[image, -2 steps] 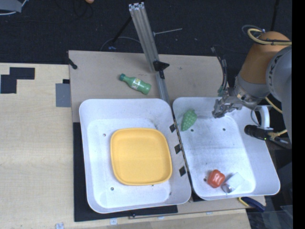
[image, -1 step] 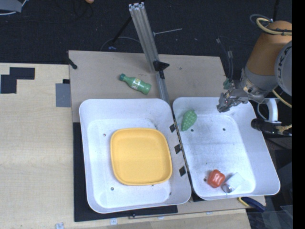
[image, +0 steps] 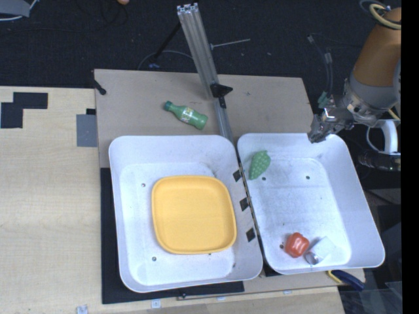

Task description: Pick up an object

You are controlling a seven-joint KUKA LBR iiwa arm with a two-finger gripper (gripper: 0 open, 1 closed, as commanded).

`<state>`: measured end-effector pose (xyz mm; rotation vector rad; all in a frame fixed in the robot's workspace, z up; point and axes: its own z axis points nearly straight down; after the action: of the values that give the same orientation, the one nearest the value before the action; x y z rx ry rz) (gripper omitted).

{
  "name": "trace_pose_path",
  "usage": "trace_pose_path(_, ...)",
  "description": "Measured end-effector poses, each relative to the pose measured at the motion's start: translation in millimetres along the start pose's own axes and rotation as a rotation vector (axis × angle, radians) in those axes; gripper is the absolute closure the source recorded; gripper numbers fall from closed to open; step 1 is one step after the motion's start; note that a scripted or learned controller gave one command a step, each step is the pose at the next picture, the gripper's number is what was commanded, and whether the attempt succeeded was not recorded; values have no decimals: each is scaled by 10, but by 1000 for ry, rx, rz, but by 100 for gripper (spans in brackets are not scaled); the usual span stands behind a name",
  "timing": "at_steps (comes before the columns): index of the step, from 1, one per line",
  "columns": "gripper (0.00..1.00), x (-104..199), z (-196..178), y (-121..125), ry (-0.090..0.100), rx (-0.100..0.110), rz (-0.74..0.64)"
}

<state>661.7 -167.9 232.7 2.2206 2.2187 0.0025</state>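
Pincer (image: pixel 319 133) over right bin (image: pixel 366 198) corner (green bottle (image: pixel 186 114) outside).

Two white bins: left bin (image: pixel 124 175), right bin (image: pixel 340 201). One yellow plate (image: pixel 194 214), one green bottle (image: pixel 186 114), one green leafy piece (image: pixel 259 164), one red object (image: pixel 296 244).

The arm (image: pixel 380 57) is cut off by the right edge. The gripper (image: pixel 319 133) is too small to read. A grey bit (image: pixel 311 258) beside the red object (image: pixel 296 244), near the right bin's (image: pixel 366 214) front edge, can't be identified.
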Motion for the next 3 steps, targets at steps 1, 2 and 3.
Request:
trace_pose_path(1, 100, 566, 31, -177, 2, 3, -4)
trace_pose_path(2, 100, 1024, -77, -413, 1, 2, -4)
trace_pose_path(3, 100, 1536, -110, -567, 2, 3, -4)
